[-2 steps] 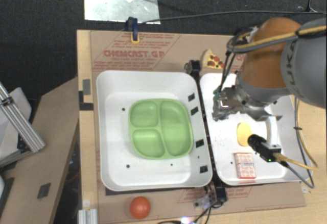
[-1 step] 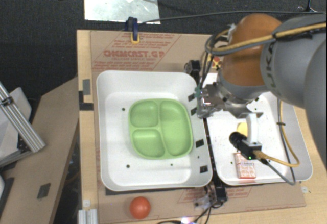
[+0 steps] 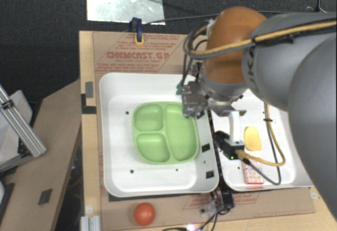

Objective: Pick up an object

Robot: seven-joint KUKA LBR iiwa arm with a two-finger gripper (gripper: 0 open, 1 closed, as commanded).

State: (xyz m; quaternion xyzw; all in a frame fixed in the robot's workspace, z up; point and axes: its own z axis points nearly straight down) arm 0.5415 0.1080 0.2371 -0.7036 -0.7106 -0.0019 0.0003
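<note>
We look down on two shallow white bins set side by side in the middle of the frame. In the left bin [image 3: 113, 135] lies a green divided tray [image 3: 164, 132], three compartments up, nearly filling the floor. The grey arm enters from the right, and its gripper [image 3: 192, 106] hangs over the tray's upper right corner, close to the divider between the bins; whether it grips anything we cannot tell. In the right bin [image 3: 287, 172] sit a yellow object [image 3: 253, 139] and a small red-and-white packet [image 3: 254, 173]. An orange ball [image 3: 144, 213] rests outside the bins, lower centre. We judge the risk to be a descent that strikes the tray's rim or the bin wall, tilting the tray instead of lifting it. Open room lies mostly left of the tray.
</note>
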